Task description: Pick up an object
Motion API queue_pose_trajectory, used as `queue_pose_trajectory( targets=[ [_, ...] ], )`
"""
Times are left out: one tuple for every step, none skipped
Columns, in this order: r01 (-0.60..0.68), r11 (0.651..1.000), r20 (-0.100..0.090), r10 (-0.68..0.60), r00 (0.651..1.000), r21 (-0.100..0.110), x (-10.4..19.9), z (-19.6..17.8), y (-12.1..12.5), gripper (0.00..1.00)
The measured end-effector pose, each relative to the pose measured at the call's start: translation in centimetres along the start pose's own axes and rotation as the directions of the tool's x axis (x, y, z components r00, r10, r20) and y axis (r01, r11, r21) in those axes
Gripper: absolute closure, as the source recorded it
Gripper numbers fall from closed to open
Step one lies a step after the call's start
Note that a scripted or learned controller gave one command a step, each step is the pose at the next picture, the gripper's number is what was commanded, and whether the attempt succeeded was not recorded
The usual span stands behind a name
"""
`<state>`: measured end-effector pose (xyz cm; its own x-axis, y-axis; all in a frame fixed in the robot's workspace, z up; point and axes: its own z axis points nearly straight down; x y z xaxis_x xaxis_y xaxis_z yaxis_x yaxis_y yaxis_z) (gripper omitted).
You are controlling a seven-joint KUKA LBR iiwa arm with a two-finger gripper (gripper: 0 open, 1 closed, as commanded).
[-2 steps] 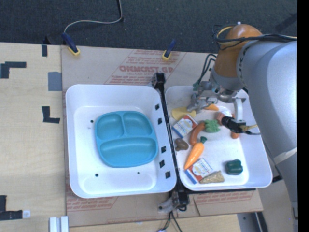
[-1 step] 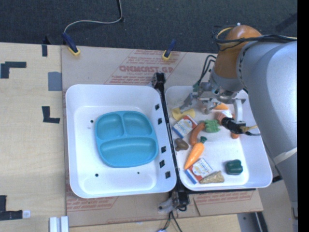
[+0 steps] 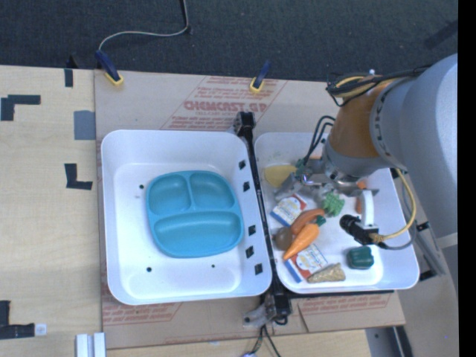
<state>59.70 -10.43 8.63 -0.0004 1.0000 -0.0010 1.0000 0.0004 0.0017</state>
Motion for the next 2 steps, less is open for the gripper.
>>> queue_pose_trajectory(
  targets=[
    [-0.002,1.000,-0.006,0.002,1.000,0.027,-0.8,-1.8,6.6,0.00],
    [-0.001,1.000,-0.001,0.001,1.000,0.004,-1.1,-0.3,-4.5,0.00]
  ],
)
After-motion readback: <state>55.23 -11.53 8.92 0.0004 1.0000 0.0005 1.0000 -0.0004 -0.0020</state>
